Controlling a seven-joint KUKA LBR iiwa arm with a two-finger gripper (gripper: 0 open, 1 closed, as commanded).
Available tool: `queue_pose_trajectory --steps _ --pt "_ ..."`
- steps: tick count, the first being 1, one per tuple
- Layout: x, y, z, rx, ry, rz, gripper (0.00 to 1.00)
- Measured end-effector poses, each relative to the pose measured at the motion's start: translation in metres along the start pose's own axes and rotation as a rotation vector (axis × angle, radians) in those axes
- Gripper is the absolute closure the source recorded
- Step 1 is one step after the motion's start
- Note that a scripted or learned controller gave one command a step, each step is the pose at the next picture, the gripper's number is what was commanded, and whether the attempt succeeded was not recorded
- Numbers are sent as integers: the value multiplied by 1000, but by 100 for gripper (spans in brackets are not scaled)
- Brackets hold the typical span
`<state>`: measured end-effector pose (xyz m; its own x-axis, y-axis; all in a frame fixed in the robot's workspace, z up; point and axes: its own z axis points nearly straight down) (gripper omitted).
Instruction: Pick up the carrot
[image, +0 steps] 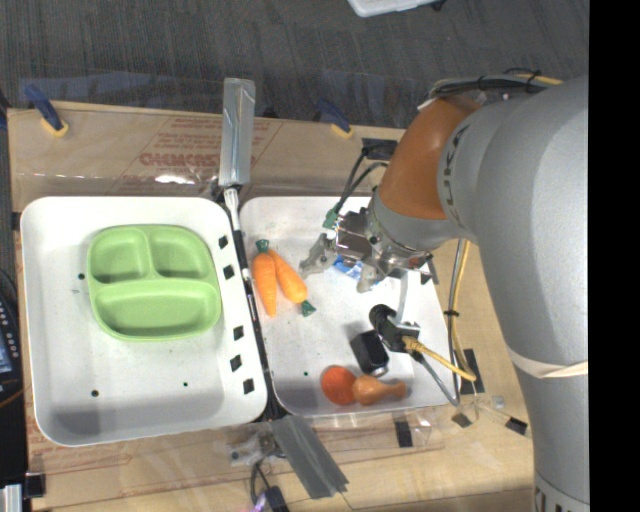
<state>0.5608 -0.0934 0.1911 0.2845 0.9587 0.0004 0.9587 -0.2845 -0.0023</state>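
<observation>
1. Since the carrot (276, 281) appears to be a light, rigid toy with a smooth skin, expect it to slip; grip across its thick middle, not the tapered tip.
2. Location: left of frame centre, in the right bin (300, 385), just beside the wall dividing the bins.
3. End effector (347, 253): just right of the carrot; finger state cannot be determined, being blurred under the wrist.
4. Whether one carrot or two lie there is unclear.

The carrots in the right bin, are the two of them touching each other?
Touching. The camera view shows the left carrot and the right carrot lying side by side, pressed together along their upper ends with no white bin floor between them there.
</observation>
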Motion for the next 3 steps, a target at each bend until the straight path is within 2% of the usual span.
queue_pose_trajectory --steps 1,2,3 --pt "13 39 87 1 -2 -329 0" --pt "14 39 77 3 -1 -333 100" --pt "42 40 -1 -1 -1 -33 100"
